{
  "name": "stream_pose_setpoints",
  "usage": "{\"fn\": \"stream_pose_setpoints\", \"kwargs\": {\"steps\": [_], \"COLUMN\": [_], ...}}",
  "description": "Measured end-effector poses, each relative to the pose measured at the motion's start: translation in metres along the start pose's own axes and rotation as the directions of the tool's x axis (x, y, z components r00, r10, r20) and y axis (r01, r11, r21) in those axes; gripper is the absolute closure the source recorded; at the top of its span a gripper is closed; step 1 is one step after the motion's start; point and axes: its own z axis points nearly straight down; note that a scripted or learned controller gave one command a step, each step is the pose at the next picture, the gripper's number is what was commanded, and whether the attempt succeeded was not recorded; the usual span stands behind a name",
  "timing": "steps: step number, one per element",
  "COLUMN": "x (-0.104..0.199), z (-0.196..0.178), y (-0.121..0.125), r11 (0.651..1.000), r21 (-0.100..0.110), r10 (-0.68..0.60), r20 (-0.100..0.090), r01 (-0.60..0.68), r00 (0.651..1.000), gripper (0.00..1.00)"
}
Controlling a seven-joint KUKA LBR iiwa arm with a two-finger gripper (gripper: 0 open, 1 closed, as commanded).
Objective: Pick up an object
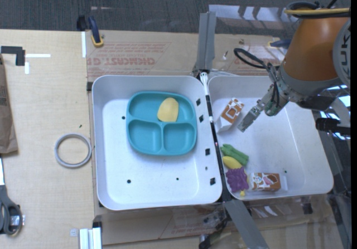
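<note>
On the far left of your surface (44, 108) lies a grey tape ring (73, 150), well apart from the bins. Moving right, you have the left bin (111, 181), which holds a teal divided plate (162, 124); a yellow lemon-shaped piece (168, 110) sits in the plate's far right compartment. Past the divider you reach the right bin (304, 164). Near its left wall, toward the far side, an orange-and-white packet (232, 111) lies flat. Toward the near left corner you see a green pepper-like piece (235, 153) touching a yellow piece (231, 161), a purple grape bunch (237, 179) just beside them, and a small brown carton (265, 181) to its right. Your hand (247, 121) hangs over the right bin just right of the orange-and-white packet, tilted down-left; you cannot tell from here how wide it stands, and nothing shows between its tips.
</note>
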Motion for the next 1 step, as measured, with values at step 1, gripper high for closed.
{"fn": "stream_pose_setpoints", "kwargs": {"steps": [1], "x": [-0.0475], "z": [0.0761], "y": [0.0212], "r11": [0.977], "r21": [-0.006], "r10": [0.214], "r20": [0.003], "r01": [-0.214], "r00": [0.977], "gripper": [0.00]}}
